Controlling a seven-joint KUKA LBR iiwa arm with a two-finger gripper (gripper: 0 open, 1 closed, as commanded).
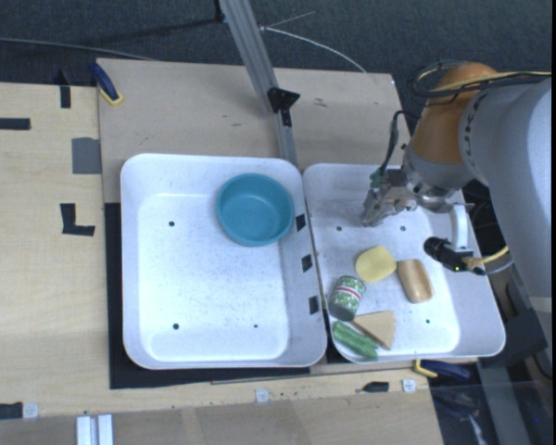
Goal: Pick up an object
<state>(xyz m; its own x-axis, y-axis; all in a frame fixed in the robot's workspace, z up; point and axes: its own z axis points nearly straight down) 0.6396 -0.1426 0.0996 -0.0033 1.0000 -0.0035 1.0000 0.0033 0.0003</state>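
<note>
Two white bins sit side by side on a wooden counter (37, 248). The left bin (157, 332) holds a blue bowl (255, 209). The gripper (382, 209) hangs over the far part of the right bin (473, 336), gripping nothing. Nearer lie a yellow lump (376, 264), a brown roll (414, 280), a tan wedge (378, 327), a green vegetable (353, 339), and a small can (347, 297) whose green-and-white label is too blurred to read.

Two white bins (148, 248); one blue bowl (254, 209); five food items (376, 264).
</note>
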